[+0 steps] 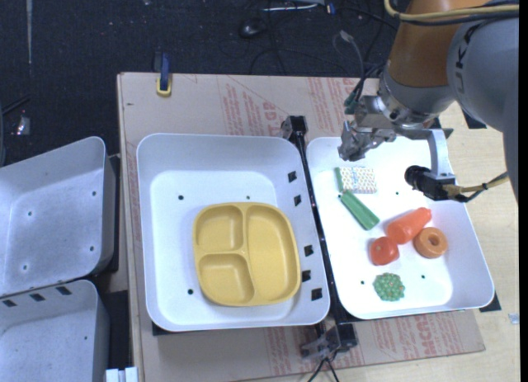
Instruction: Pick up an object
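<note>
The right bin holds several toy foods: a white textured block with a green edge, a green stick, an orange carrot-like piece, a red tomato-like piece, an orange ring and a green bumpy ball. My gripper hangs over the far left part of this bin, just above the white block. Nothing shows between its fingers.
The left bin bears a yellow divided plate. A black divider runs between the bins. White trays lie off the bench to the left. A blue-and-yellow clamp sits at the bench's far edge.
</note>
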`<state>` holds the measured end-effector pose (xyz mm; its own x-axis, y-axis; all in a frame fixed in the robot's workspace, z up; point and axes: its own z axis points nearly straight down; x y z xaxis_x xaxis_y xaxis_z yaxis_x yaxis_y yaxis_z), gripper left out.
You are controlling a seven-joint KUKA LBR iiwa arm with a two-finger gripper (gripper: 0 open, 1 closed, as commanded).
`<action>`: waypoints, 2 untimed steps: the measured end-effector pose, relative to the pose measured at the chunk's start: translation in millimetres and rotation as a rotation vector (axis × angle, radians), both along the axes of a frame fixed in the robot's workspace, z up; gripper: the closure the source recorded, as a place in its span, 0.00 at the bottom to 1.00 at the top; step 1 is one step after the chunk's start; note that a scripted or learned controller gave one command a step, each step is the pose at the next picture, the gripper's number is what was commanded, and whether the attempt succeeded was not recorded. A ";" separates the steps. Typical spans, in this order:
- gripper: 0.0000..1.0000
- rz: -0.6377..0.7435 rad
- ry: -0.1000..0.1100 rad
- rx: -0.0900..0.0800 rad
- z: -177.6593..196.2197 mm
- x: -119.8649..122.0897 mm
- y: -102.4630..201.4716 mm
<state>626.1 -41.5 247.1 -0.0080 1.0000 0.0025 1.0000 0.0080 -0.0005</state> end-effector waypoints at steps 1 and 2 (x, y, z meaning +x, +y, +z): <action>1.00 0.000 -0.002 -0.001 1.5 3.7 51.8; 1.00 0.000 0.000 -0.001 5.9 -6.1 104.6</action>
